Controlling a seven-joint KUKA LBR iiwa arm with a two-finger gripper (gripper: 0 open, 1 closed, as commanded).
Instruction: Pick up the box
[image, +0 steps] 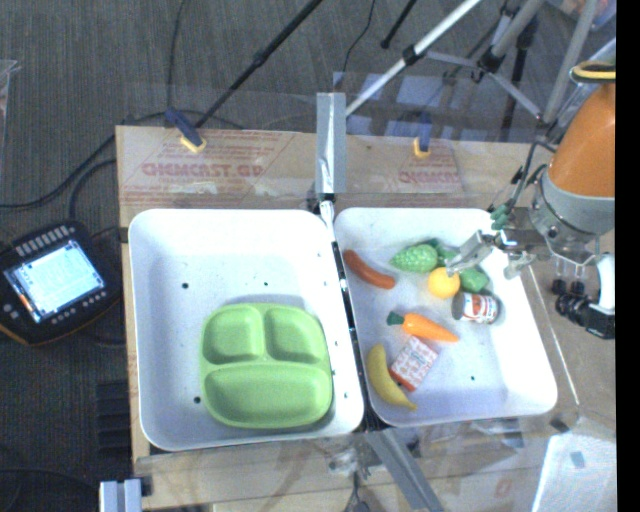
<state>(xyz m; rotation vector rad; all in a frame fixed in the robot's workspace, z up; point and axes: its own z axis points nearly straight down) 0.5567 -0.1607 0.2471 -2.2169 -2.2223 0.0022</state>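
2 white bins on cardboard-lined bench (250, 165), dark carpet around, tablet (52, 280) at left. Box (414, 361) lies in right bin (520, 375) between banana (384, 377) and carrot (428, 327). Gripper (484, 254) over bin's far side, fingers spread, holding nothing.

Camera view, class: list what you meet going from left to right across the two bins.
Green divided tray → sausage → banana → box → lemon → can → claw

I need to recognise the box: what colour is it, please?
The box is red-orange with white markings, seen in the camera view, in the right bin.
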